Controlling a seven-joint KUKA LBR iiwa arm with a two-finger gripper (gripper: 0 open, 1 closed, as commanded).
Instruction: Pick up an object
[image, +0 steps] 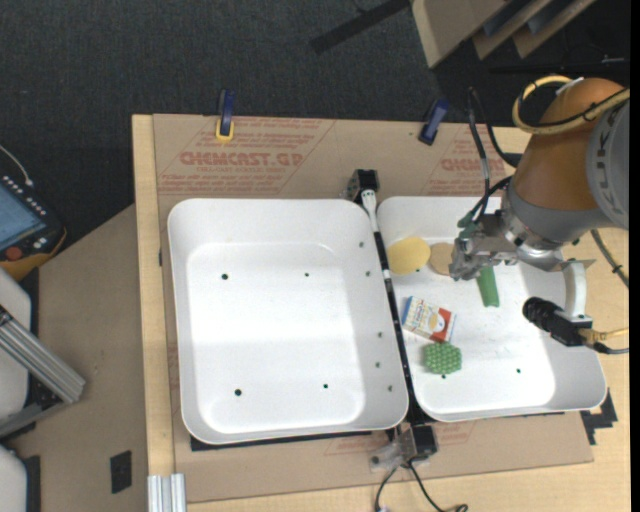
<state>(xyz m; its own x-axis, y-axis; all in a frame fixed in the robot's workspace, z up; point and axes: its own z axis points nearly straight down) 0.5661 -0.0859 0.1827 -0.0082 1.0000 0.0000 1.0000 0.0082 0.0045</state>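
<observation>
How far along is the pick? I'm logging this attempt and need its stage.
Done: the arm has reached over the right bin, with the gripper low beside the yellow disc. In hand: nothing visibly held. Left: grasp and lift; the disc, the green stick, the small carton and the green bumpy piece all lie in the bin.

Two shallow white bins sit side by side on a brown cardboard sheet (300, 150) printed with red lettering, the left bin (275, 320) touching the right bin (560, 385) along a black seam. Two blue clamps (226, 112) (434, 120) grip the cardboard's far edge. A black fitting (362, 184) sits at the far end of the seam.
</observation>
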